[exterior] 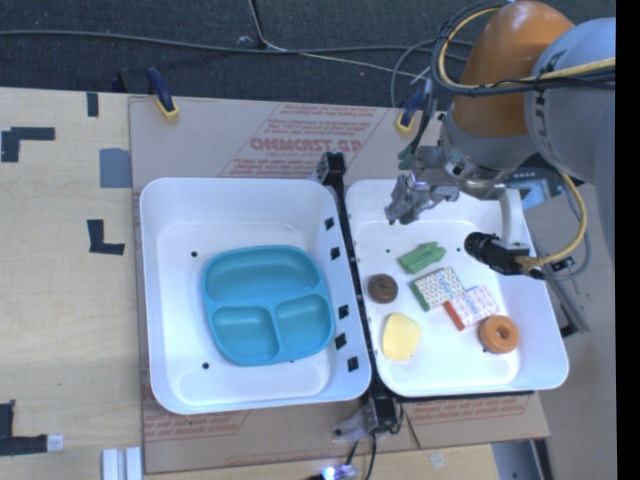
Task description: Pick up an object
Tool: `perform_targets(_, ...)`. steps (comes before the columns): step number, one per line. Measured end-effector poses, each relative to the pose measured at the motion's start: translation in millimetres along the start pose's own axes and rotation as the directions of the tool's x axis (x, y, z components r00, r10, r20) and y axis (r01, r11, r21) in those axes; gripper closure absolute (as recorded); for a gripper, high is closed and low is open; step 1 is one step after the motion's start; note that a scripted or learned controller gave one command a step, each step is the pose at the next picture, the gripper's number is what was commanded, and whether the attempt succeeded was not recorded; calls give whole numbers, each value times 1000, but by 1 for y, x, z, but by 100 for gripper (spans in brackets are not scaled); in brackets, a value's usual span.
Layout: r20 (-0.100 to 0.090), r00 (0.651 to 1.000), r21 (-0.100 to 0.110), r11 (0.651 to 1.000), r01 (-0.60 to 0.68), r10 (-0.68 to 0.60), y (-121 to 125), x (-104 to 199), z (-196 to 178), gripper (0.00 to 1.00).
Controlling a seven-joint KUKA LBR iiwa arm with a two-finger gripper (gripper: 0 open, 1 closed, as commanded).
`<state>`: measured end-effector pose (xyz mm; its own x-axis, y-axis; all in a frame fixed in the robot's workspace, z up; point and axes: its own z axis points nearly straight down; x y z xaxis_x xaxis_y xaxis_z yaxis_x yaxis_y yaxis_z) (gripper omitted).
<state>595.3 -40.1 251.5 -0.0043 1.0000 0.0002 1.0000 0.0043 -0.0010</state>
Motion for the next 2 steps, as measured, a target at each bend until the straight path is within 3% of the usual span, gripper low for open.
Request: perform_targets(2, 0, 1000, 2, 1000, 1, -1, -17, 106, 30, 100)
